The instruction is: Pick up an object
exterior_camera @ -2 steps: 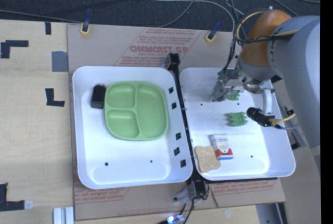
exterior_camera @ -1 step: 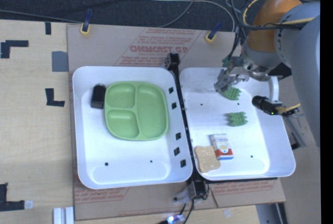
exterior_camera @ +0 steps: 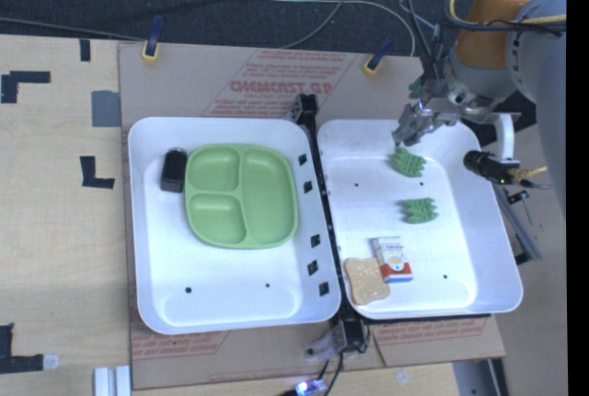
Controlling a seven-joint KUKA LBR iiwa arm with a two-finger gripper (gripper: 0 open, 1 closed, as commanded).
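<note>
The right bin [exterior_camera: 460, 288] holds two green broccoli-like pieces, one near the back [exterior_camera: 408, 164] and one in the middle [exterior_camera: 420, 211]. A small red and white carton [exterior_camera: 392, 259] and a tan slice of toast [exterior_camera: 366, 280] lie near its front. My gripper [exterior_camera: 410, 133] hangs over the back of this bin, its tips just above the rear green piece. Nothing shows between its fingers.
The left bin [exterior_camera: 156, 274] carries a green divided plate [exterior_camera: 242, 195] and a small black block [exterior_camera: 174, 170] beside it. Black clips line the wall between the bins [exterior_camera: 316, 201]. Cables run across the dark floor behind the bench.
</note>
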